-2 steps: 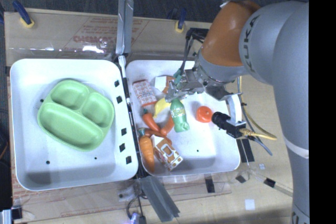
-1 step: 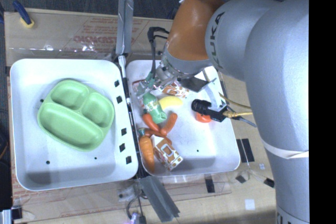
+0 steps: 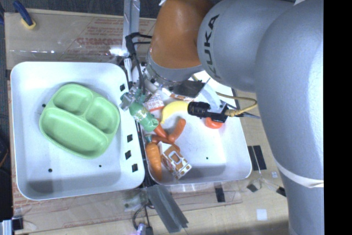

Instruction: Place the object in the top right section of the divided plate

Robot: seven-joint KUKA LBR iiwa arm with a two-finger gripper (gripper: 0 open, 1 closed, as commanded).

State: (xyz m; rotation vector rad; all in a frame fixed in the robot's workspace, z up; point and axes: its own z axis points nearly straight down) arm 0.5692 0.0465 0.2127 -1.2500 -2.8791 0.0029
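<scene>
The green divided plate lies in the left bin, with two small sections along its upper side and one long section below; nothing rests on it. My gripper hangs under the orange wrist band, over the left edge of the right bin, just above a pile of toy food. Directly below it lie a green bottle and a yellow banana. The bulky wrist hides whatever lies under it.
Further toys in the right bin: an orange sausage, a carrot-like piece, a small patterned box and a red-orange piece. The arm covers that bin's upper half. A raised rim divides the two bins.
</scene>
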